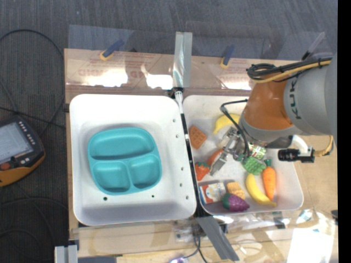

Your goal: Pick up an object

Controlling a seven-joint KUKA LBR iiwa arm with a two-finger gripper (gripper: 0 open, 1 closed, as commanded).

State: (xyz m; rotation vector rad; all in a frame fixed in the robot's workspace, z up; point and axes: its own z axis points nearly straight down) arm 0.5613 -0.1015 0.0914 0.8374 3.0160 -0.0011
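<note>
One end effector [224, 153] amid toy food [258, 186].

Grey arm [312, 100] w/ black "KU" lettering, rounded casing — orange band [267, 106] above wrist. Black and yellow cables [285, 69] run over the top; metal gripper [230, 149] assy.

Only readable text: partial "KU" lettering in dark letters on the grey arm [312, 100], just past its orange band, near the right bin's back right corner. Faint reddish print on the cardboard sheet [104, 70] along the bench's back edge, illegible. Handheld screen [13, 141] at left unreadable.
</note>
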